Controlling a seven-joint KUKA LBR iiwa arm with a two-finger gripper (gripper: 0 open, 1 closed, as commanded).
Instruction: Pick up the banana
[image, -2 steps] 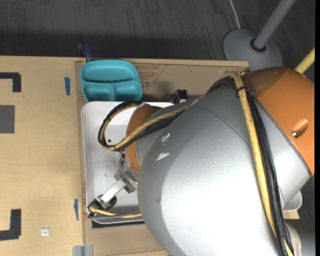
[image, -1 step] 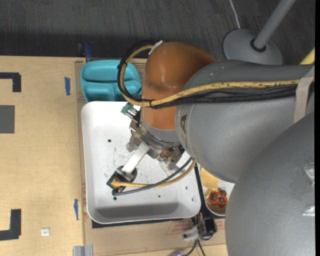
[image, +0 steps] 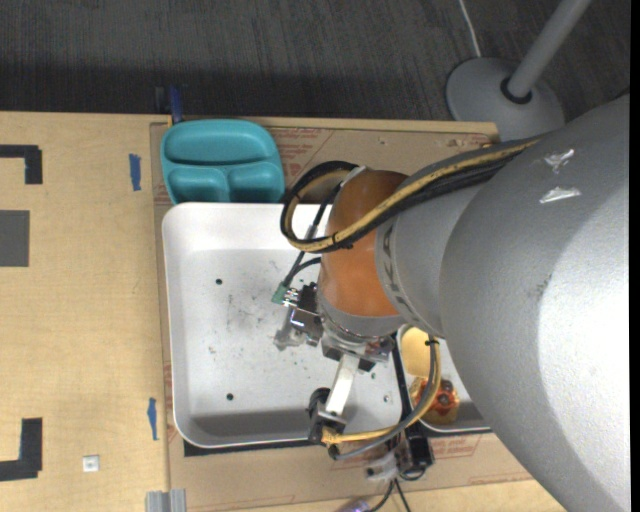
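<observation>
Glossy white plastic bin (image: 200, 330) — scuffed, speckled floor — beside a smooth teal plastic tray (image: 222, 160) on matt cardboard (image: 80, 300).

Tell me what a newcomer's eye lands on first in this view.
The big grey arm with its orange band dominates, reaching in from the right over the left white bin. Next comes the teal tray lying just beyond that bin's far edge. A bit of yellow and orange peeks out beside the arm in the right bin.
</observation>
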